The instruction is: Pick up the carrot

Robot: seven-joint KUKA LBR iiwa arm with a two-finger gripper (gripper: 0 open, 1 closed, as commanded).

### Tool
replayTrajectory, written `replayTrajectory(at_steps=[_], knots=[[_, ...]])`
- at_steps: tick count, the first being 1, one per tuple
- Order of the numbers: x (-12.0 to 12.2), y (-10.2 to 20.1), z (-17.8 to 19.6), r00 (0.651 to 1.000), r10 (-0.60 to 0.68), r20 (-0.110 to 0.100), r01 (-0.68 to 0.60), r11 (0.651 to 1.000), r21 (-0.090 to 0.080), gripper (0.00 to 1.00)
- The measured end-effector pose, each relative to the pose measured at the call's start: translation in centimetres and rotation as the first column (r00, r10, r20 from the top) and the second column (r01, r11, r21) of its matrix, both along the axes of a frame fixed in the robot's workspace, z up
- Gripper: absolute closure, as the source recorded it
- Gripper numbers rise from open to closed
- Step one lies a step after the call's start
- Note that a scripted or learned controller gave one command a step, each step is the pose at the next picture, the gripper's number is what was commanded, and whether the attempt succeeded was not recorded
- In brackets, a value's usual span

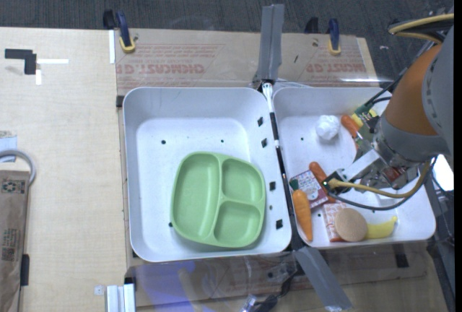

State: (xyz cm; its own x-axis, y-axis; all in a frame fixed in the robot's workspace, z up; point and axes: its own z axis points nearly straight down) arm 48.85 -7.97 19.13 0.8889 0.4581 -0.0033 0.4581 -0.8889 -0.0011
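The carrot lies tight along the right bin's left wall, so there is little room to grasp it. The hand hovers to its right; I cannot tell whether it is open or closed.

Pale wood desk: left bin at centre, right bin at 3 o'clock, brown bag at 8 o'clock.

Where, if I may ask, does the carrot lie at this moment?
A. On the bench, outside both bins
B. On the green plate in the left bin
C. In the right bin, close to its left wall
C: the carrot lies on the floor of the right bin, near its front left corner, while the green plate in the left bin bears nothing.
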Motion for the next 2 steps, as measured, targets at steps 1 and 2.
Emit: replayTrajectory(at_steps=[1, 2], knots=[[1.4, -8.0, 2.7, 1.000, -0.020, -0.002, 0.020, 1.000, 0.000, 1.00], [-1.0, -7.4, 17.4, 0.964, -0.267, 0.000, 0.267, 0.964, -0.002, 1.00]])
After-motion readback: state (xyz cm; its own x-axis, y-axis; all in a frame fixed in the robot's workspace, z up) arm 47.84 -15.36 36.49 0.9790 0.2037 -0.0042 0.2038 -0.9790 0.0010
